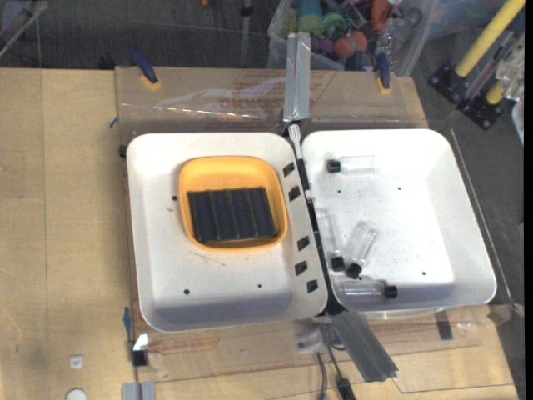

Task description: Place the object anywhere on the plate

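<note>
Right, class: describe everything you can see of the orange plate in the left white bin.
The orange plate is a shallow, rounded-square dish, seemingly plastic, with a raised rim glowing lighter yellow-orange at the top edge. It lies flat on the floor of the left white bin, towards that bin's upper right. A dark ribbed rectangular block rests in its well, covering most of the middle and lower part. The plate looks whole and upright.

My tabletop (pixel 58 223) is pale wood. Two shallow white bins sit directly on it, side by side and touching: the left bin (pixel 158 298) toward the middle, the right bin (pixel 466 223) reaching close to the right edge. A clear sheet (pixel 208 98) lies under them toward the far edge.
</note>
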`<state>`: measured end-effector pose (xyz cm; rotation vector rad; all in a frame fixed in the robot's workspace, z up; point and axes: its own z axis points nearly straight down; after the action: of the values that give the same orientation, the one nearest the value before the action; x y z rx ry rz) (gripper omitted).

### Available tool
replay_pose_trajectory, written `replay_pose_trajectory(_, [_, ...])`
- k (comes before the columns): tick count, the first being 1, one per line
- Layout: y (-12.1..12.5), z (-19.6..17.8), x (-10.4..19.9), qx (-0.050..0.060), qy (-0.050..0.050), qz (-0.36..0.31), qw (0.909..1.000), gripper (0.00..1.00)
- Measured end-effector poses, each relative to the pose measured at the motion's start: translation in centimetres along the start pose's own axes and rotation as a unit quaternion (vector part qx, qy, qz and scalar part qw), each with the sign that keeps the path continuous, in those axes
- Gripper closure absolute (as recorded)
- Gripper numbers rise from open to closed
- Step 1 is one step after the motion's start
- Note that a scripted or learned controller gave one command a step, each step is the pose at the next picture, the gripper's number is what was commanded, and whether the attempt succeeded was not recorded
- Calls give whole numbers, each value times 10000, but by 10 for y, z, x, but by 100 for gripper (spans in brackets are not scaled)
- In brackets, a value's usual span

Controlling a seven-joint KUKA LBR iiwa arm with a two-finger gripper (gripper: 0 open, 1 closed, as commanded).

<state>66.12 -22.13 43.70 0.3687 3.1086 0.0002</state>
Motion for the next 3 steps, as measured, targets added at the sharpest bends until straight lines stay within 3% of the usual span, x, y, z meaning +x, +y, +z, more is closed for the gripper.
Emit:
replay_pose_trajectory(1, [0, 0, 1, 1, 14, -277, 9996, 100])
replay_pose_trajectory(2, [-1, 0, 5, -10, 23, -1755, 9845, 100])
replay_pose_trajectory(3, [2, 0, -7, -8, -2, -2882, 9576, 100])
